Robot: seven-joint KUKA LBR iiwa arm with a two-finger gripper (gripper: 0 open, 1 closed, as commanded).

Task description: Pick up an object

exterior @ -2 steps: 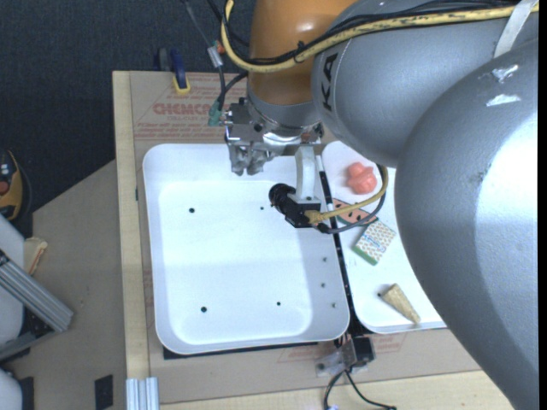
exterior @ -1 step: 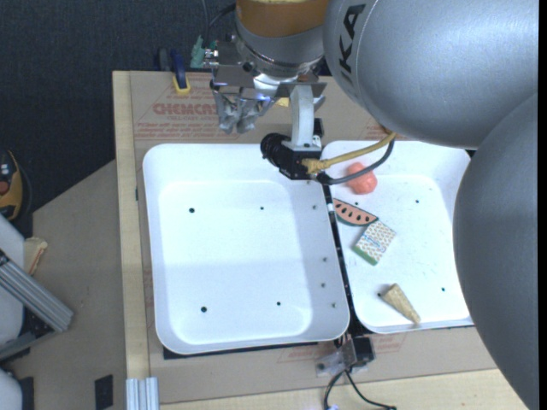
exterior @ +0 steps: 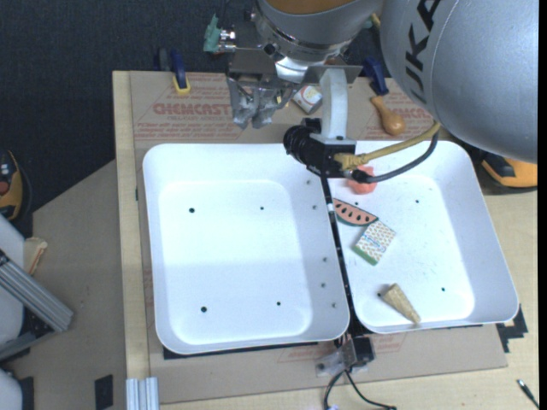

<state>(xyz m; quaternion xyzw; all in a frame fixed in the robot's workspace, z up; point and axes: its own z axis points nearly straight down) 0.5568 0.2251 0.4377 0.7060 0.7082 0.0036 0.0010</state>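
1. We start at the left bin (exterior: 171,229), which gives us nothing to grasp, so our reach belongs further right.
2. The hand (exterior: 255,108) hangs high beyond the far rim of the bins, over the brown board (exterior: 197,101) of the table, near the top of the left bin. It carries nothing, and we cannot tell whether it is open or closed.
3. On that board we read red lettering, "CHEMCAST", partly covered by the hand. More red letters show further right, but they are too broken to read.
4. Moving right, the objects all lie in the right bin (exterior: 479,229): a watermelon slice (exterior: 353,213) near the divider, an orange-red piece (exterior: 363,180) beyond it at the far edge, a small patterned box (exterior: 374,241) just beside the slice, and a cone (exterior: 400,303) near the front rim.
5. We judge the cone the safest pick, as it lies well apart from the others. We should bring the hand over it, turn the wrist so the jaws cross its narrow width, and descend straight.
6. The slice sits close to the bin wall, where a finger could catch the rim.
7. A yellow hose (exterior: 402,148) loops over the far corner; we should keep it from dragging on the objects.
8. On the grey arm (exterior: 479,49) at the far right, large black letters read "UKA", part of the maker's name.
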